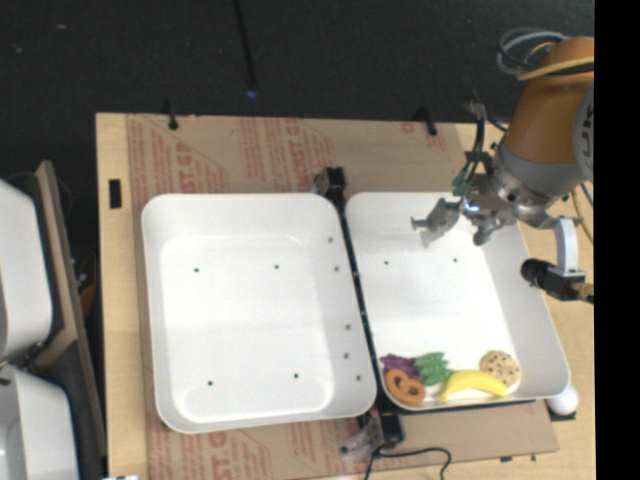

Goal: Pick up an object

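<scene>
The worktop (230, 153) carries two white bins. In the right bin (440, 298), toy foods (450, 376) are crowded against the near rim, the remaining floor being bare. The pincer (458, 220) is held over the far end, fingers spread, gripping nothing.

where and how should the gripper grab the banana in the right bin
Probably grip the banana across its thin middle, coming straight down from above. It lies flat along the right bin's near wall, long axis left to right, so the fingers should close front to back. The cookie sits close at its right end and the green toy at its left, leaving the middle freest. The gripper is at the bin's far end.
</scene>
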You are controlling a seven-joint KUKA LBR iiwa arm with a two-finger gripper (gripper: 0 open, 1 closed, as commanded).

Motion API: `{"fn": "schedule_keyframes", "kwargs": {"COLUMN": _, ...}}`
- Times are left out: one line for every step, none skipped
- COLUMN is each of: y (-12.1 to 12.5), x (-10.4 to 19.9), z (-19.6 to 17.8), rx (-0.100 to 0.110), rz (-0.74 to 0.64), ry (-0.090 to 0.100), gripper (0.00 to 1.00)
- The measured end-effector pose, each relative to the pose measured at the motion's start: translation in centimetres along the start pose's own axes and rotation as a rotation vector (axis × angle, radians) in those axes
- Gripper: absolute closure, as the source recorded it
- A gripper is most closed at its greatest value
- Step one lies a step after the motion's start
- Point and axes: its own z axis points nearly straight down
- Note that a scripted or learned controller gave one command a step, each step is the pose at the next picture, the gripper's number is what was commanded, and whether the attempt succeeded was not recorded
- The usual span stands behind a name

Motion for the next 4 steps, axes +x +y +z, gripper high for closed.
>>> {"fn": "schedule_keyframes", "kwargs": {"y": 0.1, "x": 0.0, "z": -0.4, "rx": -0.007, "rz": -0.001, "ry": -0.001, "gripper": 0.0}}
{"fn": "schedule_keyframes", "kwargs": {"y": 0.5, "x": -0.1, "z": 3.8, "rx": -0.004, "rz": -0.001, "ry": -0.001, "gripper": 0.0}}
{"fn": "schedule_keyframes", "kwargs": {"y": 1.2, "x": 0.1, "z": 8.4, "rx": -0.004, "rz": -0.001, "ry": -0.001, "gripper": 0.0}}
{"fn": "schedule_keyframes", "kwargs": {"y": 1.1, "x": 0.0, "z": 13.5, "rx": -0.003, "rz": -0.001, "ry": -0.001, "gripper": 0.0}}
